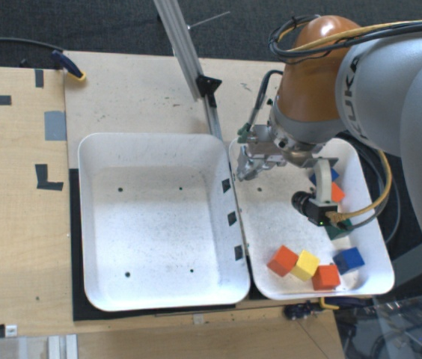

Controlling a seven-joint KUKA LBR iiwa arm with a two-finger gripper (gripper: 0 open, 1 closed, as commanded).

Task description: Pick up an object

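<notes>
Approach step: gripper, grip state indeterminate, hovers over right shallow white plastic bin; next, descend onto orange cube.

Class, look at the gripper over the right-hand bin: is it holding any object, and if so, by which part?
Nothing is seen held. The gripper hangs over the right bin's upper left, apart from the blocks near its lower edge.

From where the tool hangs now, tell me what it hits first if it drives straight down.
Probably the bare floor of the right bin, near its upper left corner. The tool points down there; the blocks lie well off that line. Depth is unclear.
</notes>
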